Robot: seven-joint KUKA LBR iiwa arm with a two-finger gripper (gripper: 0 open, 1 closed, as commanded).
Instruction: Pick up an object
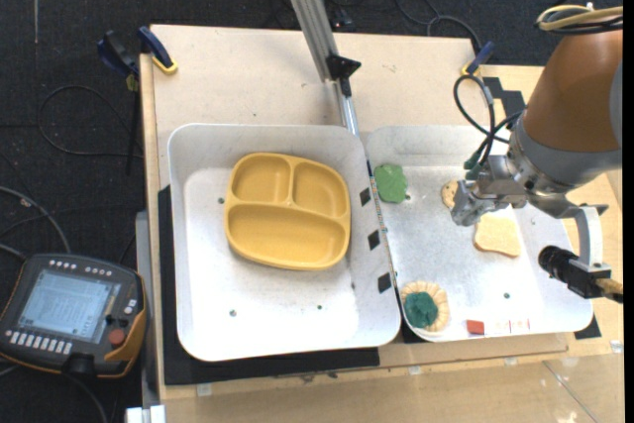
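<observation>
Nothing was lifted: the gripper (466, 209), finger state indeterminable, hung at centre right above the bread slice (498, 236).

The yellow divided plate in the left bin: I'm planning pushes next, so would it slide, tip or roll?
The yellow divided plate looks wide and shallow and lies flat on the left bin, so it would probably slide, not roll or tip. Its moulded look suggests stiff plastic, likely light for its size. Its raised rim should give a pushing finger something to catch.
</observation>
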